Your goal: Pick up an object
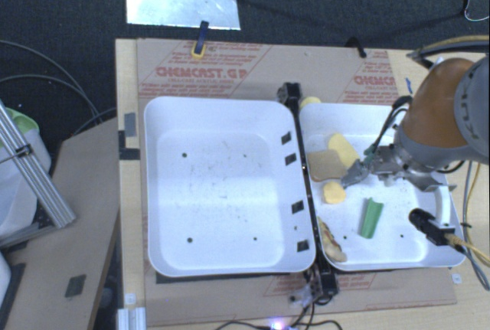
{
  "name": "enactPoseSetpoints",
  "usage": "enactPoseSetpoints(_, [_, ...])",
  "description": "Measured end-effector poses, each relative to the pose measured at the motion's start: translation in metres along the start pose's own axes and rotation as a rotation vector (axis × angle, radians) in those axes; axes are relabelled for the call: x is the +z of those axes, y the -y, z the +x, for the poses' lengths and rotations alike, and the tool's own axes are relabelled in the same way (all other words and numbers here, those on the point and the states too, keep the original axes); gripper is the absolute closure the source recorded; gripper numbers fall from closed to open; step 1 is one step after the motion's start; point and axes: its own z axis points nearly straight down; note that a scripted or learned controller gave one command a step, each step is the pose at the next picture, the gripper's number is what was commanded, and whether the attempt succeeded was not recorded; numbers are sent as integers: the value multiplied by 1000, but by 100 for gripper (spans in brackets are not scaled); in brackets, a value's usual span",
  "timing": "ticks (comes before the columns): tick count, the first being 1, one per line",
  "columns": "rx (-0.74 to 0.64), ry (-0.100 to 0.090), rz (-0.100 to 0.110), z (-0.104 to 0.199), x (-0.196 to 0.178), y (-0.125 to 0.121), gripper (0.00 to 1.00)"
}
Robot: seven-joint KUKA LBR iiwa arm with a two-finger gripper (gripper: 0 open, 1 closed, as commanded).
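You're watching the approach step: gripper (354, 177) descending beside the round yellow foam chunk (334, 193), at its 1 o'clock. Finger state: can't tell. Next, centre over it.

Gripper (354, 174) low in right bin (429, 256) among yellow blocks (342, 146), tan pad (325, 164), green stick (370, 217).

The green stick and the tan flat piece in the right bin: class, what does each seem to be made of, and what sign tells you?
Green stick: probably plastic or painted wood, with an even, matte colour and straight edges. Tan flat piece: perhaps cardboard, cork or thin wood, dull brown with no shine. The picture is too coarse to settle either.
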Motion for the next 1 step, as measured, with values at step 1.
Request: enactPoseSetpoints(1, [-9,-2,-10,23,41,35,0])
